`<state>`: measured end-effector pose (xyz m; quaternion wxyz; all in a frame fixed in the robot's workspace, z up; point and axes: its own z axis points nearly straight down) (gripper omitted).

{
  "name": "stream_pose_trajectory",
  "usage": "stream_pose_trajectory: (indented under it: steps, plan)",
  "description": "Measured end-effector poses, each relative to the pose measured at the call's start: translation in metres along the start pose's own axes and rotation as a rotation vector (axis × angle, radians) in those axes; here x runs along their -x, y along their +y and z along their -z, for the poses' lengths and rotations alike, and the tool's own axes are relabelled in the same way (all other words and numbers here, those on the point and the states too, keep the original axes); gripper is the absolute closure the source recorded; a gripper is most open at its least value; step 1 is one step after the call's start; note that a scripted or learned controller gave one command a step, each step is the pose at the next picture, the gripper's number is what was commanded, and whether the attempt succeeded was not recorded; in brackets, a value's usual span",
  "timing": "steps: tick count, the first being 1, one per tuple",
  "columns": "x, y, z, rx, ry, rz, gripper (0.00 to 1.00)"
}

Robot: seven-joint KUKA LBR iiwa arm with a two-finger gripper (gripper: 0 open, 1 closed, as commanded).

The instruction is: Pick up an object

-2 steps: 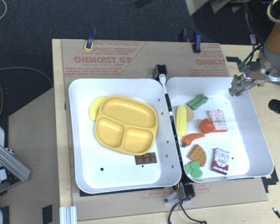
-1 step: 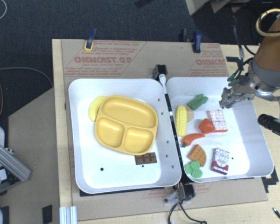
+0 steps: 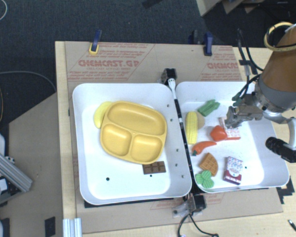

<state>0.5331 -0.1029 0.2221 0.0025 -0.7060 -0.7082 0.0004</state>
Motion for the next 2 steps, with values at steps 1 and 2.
stream_pose_trajectory:
  steps: [1,2]
  plan:
    - [-0.029,-0.038,0.012,0.001,0.0,0.0,1.0]
    - [-0.037,-0.039,-0.004,0.001,-0.001,-0.003,1.0]
